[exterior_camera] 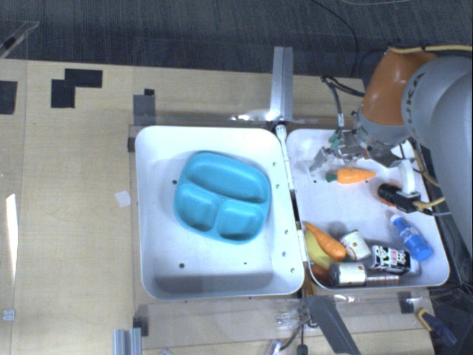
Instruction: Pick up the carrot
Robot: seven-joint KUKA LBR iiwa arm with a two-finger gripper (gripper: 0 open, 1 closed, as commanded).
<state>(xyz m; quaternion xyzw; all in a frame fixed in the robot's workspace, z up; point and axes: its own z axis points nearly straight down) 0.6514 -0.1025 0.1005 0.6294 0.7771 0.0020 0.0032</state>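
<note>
The carrot (pixel 353 175), orange with a small green end on its left, lies flat on the floor of the right bin (pixel 303 150), toward the back. My gripper (pixel 334 154) hangs low over that bin's back part, just above and to the left of the carrot. From this slant I cannot tell whether it touches the carrot. Nothing shows held in it.
At the right bin's front lie a second orange piece (pixel 327 241), a yellow piece (pixel 316 253), a white cup (pixel 356 244), a can (pixel 347 274), a black bottle (pixel 390 257) and a blue bottle (pixel 410 237). The left bin (pixel 159 272) holds a blue divided plate (pixel 222 195).
</note>
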